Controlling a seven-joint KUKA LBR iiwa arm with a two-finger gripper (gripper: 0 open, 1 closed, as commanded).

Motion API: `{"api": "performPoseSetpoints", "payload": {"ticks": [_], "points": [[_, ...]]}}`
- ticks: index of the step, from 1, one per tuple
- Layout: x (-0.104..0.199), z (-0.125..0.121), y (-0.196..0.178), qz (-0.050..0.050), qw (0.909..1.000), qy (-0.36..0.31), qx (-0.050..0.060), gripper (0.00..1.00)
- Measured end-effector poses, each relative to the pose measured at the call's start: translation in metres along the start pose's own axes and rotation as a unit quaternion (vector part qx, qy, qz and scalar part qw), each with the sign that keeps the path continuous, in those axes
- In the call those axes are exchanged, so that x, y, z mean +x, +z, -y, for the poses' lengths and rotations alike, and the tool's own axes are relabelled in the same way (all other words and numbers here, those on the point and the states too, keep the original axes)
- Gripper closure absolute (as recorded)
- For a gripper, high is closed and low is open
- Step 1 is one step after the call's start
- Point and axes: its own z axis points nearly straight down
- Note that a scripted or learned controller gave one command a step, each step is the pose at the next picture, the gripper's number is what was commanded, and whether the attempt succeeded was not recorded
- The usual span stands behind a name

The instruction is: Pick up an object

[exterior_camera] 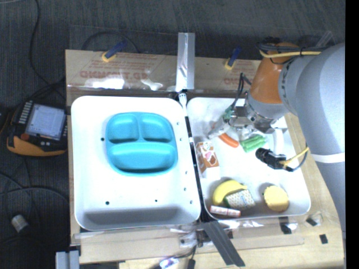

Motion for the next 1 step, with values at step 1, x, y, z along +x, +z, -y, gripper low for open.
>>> {"api": "performPoseSetpoints", "payload": {"ticks": [1], "points": [[0.0001, -0.0006, -0.0084, 0.000, 1.0000, -0.001, 0.001, 1.00]]}}
